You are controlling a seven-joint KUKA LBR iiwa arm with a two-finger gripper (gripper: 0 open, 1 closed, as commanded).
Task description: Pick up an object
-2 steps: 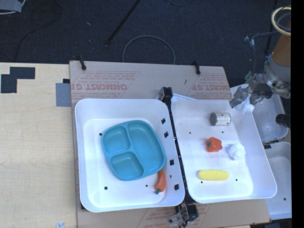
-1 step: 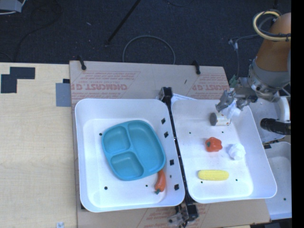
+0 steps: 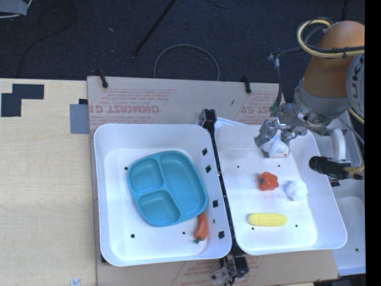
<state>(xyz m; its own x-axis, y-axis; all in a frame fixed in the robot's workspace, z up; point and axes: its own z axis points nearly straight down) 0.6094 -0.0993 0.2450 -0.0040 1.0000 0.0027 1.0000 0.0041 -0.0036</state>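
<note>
There are two white bins on the bench, side by side. The left bin (image 3: 113,154) holds two things: one blue plate (image 3: 166,187) with three compartments, which lies flat in the middle, and one orange carrot (image 3: 201,227), which lies just beside the plate's lower right corner, near the wall between the bins. All three compartments of the plate have nothing in them.

The right bin (image 3: 321,231) holds four things. One red-orange pepper (image 3: 268,181) sits near the middle. One small white object (image 3: 295,189) sits just beside it on the right, apart from it. One yellow corn cob (image 3: 267,220) lies below the pepper, with its length going left to right. One more white object (image 3: 278,148) is at the upper part of the bin, directly under the gripper.

The one gripper (image 3: 275,137) is low over the upper part of the right bin, and the arm with its orange band (image 3: 333,52) comes from the upper right. The grey fingers reach down to the white object and it seems to be against them, but I cannot tell how wide they are open, or if they really grip it. The pepper, the corn and the other white object lie free on the bin floor, well apart from the gripper
</note>
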